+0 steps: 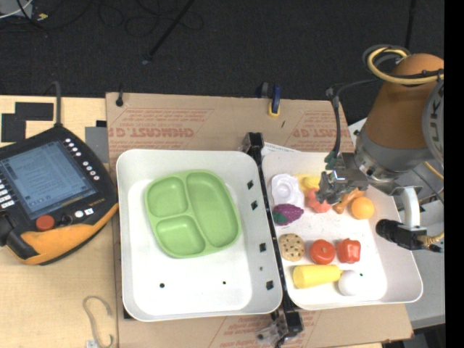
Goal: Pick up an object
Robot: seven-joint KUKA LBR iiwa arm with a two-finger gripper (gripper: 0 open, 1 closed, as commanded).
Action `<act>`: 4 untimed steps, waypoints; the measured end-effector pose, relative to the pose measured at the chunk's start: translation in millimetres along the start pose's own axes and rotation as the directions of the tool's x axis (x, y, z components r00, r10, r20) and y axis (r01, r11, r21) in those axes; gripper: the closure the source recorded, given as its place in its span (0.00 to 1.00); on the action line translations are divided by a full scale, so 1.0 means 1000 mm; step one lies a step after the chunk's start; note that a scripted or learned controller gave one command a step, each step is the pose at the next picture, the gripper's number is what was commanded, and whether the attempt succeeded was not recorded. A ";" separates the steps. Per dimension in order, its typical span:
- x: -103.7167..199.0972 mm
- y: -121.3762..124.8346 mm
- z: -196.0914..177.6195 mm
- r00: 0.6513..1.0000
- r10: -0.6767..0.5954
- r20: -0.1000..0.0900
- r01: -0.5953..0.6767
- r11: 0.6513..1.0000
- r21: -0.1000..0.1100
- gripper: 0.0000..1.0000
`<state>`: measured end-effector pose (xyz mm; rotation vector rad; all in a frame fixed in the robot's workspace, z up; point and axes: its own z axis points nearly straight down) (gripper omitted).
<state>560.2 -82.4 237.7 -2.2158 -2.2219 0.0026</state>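
Descend vertically onto one item only; the toys in the right bin (406,285) lie crowded, so keep the approach clear of neighbours. The gripper (330,191) hangs low over the bin's upper part; its grip state cannot be told. The red toy (317,203) sits just beneath it, touching or nearly so, with the orange (362,208) just beside.

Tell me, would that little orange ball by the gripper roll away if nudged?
Probably. The orange ball looks round and smooth, so it would likely roll across the flat right bin. It seems a small toy, so probably light; the gripper could knock it aside.
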 end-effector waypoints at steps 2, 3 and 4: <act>0.074 -0.017 0.021 1.000 0.002 0.000 -0.002 1.000 0.003 1.00; 0.076 -0.015 0.004 1.000 0.003 0.001 -0.003 1.000 -0.001 1.00; 0.079 -0.020 0.003 1.000 0.002 0.000 -0.002 1.000 0.001 1.00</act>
